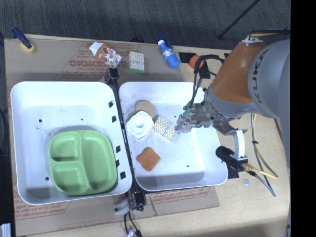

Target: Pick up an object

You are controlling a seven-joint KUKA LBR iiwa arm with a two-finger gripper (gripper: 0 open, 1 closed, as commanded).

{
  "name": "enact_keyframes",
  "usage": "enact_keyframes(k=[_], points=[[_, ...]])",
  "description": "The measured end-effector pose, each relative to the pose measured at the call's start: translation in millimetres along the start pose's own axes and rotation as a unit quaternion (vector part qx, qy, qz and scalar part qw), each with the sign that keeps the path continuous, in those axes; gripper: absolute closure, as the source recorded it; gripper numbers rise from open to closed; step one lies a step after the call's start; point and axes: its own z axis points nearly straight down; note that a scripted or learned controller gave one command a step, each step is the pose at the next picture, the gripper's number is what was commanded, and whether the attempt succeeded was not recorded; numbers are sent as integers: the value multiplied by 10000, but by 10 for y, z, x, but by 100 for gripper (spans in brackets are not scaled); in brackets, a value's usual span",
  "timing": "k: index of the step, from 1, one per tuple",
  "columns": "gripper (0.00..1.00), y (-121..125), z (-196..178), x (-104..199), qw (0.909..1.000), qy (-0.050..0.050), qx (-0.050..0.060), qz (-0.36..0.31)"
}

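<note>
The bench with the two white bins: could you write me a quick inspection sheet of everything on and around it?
Surface: cardboard-covered bench bearing a left bin and a right bin, side by side.
Job's things: right bin holds a white cup, a patterned packet, an orange piece and a tan disc; left bin holds a green tray.
Clutter: behind the bins lie a blue bottle, a small box and a wrapper.
Hand: hand low in the right bin, beside the packet; grip unclear.
Cables: yellow cable at right; black wires at front.
Surroundings: dark floor.
</note>
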Motion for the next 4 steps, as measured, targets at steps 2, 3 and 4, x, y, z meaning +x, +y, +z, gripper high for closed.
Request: enact_keyframes(k=[2,3,4], points=[[100,-400,63,-97,10000,8,25,-2],[100,-402,201,-481,10000,11,24,3],[100,-387,-135,-24,10000,7,3,-5]])
